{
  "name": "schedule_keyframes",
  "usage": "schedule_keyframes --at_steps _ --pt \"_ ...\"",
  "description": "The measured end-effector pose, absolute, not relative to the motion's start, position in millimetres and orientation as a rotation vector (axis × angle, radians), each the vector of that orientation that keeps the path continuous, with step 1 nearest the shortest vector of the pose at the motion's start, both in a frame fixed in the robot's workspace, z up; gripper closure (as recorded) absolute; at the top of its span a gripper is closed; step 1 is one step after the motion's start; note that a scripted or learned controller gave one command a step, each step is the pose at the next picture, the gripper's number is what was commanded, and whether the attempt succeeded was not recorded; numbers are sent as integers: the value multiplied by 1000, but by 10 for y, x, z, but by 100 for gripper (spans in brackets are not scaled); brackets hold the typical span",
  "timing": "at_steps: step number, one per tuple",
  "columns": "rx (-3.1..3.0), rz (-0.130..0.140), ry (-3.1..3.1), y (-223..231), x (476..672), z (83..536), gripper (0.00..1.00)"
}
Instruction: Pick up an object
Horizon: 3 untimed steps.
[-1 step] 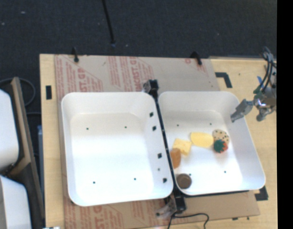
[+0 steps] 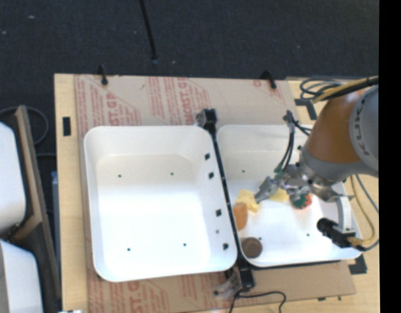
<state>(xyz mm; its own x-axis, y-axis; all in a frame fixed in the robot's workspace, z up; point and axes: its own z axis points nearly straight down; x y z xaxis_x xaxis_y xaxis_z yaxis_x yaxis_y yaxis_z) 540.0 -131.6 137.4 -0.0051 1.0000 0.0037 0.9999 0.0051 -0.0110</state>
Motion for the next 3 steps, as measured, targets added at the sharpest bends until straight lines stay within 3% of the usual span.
schedule_keyframes --at_steps 1,2,3 --pt "-2221 4 -2217 -1350 4990 987 0" --pt "-2220 -1 -2225 -1187 5447 1008 0" --pt "-2229 -14 -2230 -1271 5631 2550 0"
